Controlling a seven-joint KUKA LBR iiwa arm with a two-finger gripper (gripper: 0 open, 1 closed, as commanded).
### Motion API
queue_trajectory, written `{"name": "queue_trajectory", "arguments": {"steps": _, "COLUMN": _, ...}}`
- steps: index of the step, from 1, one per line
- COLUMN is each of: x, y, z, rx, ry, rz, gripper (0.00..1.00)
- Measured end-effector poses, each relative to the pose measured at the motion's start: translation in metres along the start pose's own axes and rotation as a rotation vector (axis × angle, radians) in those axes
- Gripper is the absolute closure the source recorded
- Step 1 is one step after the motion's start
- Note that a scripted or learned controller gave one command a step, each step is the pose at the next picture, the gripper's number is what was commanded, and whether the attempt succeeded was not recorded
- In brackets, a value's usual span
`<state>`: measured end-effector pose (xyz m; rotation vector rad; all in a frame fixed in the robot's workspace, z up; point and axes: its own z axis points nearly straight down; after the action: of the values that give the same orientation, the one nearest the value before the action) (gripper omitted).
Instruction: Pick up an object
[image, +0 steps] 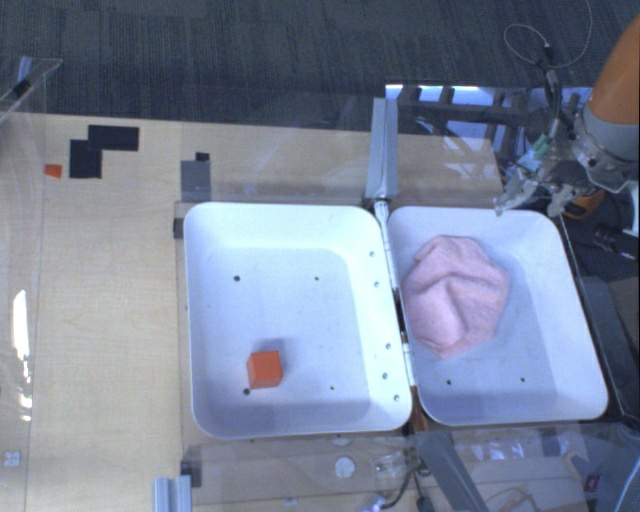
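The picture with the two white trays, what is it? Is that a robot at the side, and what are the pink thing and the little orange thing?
Yes, that is a robot arm, grey with an orange band, reaching in from the right side. A camera fixed above the bench looks down on it at a slant. At the arm's tip is a gripper, like a hand with two fingers, up over the far right corner of the right tray. Nothing is between its fingers. In that tray lies a crumpled pink cloth. In the left tray sits a small orange block. The robot's job is to pick something up, and it has not done so yet.
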<state>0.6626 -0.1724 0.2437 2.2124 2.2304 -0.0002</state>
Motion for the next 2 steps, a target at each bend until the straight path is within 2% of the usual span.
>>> {"name": "queue_trajectory", "arguments": {"steps": 1, "x": -0.03, "y": -0.014, "z": 0.13, "rx": -0.006, "ry": -0.001, "rz": 0.013, "gripper": 0.0}}
{"name": "queue_trajectory", "arguments": {"steps": 2, "x": -0.015, "y": -0.042, "z": 0.147, "rx": -0.007, "ry": -0.002, "rz": -0.017, "gripper": 0.0}}
